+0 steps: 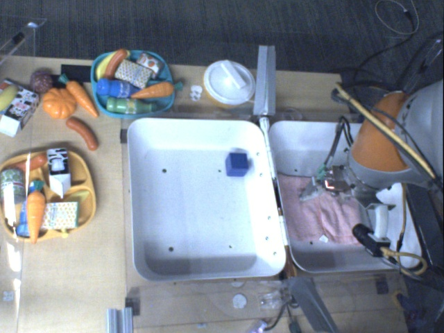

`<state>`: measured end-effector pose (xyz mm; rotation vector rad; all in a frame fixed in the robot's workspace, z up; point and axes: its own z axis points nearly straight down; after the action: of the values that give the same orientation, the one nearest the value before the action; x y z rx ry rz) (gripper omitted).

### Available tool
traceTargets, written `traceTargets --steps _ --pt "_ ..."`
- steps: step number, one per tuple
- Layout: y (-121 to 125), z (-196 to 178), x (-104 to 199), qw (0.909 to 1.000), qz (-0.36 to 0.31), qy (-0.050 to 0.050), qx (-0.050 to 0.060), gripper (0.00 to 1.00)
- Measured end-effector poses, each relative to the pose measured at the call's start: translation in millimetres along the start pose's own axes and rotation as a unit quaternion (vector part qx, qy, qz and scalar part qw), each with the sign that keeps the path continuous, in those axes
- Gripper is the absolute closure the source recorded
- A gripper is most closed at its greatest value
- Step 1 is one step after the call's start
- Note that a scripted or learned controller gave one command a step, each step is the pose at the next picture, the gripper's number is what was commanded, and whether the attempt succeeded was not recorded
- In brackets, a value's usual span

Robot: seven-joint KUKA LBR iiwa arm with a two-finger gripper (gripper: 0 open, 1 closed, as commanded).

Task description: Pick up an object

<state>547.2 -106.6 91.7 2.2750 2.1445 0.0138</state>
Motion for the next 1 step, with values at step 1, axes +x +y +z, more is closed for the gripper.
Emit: traceTargets --steps 1 --pt "0.0 0.0 0.0 1.0000 0.000 0.000 0.000 0.00"
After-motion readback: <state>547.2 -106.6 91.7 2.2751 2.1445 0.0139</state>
